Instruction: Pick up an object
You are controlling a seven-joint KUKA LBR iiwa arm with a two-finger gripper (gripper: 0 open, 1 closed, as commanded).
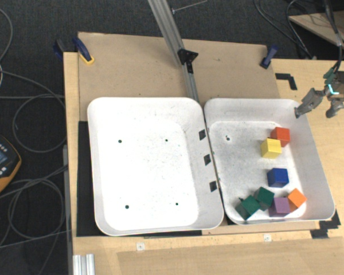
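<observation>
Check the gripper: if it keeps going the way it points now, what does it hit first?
The gripper sits at the right bin's upper right corner, apparently pointing down. Straight on, it would likely meet the bin's rim or the bench beside it, not the blocks. Depth is unclear.

Gripper (320,106) at far right, mostly cut off by frame edge. Two grey fingers splayed apart, apparently open, nothing between them. One finger (307,103) angles down-left, other points down beside it. Teal-lit wrist part just above fingers. Arm itself out of frame.
</observation>
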